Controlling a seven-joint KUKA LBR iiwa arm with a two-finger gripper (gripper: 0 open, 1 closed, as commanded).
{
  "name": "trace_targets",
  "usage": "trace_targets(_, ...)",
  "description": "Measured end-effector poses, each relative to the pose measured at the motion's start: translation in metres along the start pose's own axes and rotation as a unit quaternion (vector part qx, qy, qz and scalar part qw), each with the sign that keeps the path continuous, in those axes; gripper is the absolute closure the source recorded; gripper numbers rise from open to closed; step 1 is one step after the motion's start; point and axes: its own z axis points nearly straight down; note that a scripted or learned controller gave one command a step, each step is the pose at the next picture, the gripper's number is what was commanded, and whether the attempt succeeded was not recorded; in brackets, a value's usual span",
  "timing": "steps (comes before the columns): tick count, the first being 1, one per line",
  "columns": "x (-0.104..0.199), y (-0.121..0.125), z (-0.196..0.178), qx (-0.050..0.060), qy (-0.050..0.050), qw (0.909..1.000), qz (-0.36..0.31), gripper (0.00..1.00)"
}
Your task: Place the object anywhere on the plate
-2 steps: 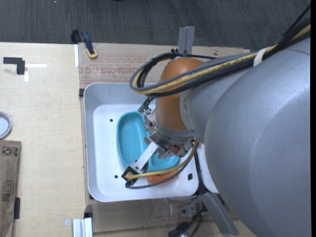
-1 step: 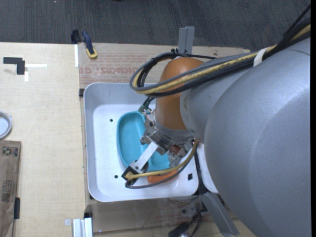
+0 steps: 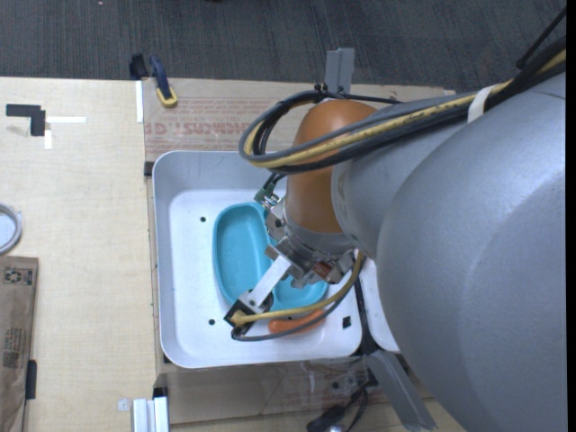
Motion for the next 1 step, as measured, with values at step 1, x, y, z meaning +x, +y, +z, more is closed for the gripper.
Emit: trace_targets(1,0.0356,-0.0423,-0.0022,-0.002,0.003,0.9930,-0.118,1.00)
